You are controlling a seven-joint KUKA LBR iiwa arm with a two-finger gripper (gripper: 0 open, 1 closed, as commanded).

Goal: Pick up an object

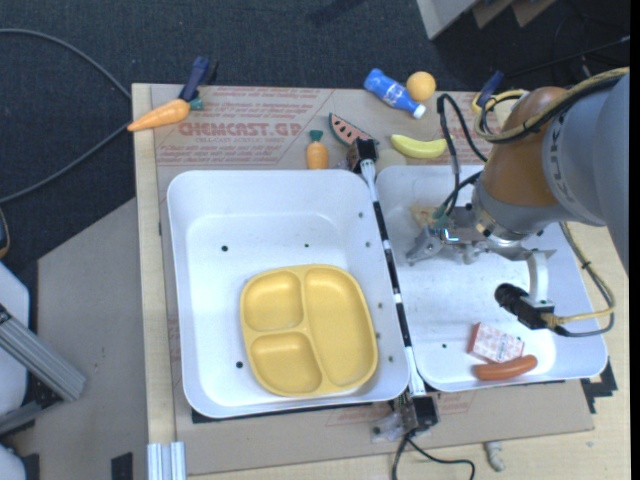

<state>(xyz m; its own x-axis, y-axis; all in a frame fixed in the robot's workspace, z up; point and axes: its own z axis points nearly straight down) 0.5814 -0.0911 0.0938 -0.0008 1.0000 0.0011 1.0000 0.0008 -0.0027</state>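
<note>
One sausage — well below gripper

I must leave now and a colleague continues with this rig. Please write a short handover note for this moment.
Gripper: low in the right bin, near its upper left part; whether it is open or shut cannot be told, and nothing is seen held.
Objects in the right bin: a sausage and a small red-and-white packet, both near the front edge.
Left bin: a yellow divided plate.
Done: nothing picked yet.
Left: grasp one object and lift it.
</note>
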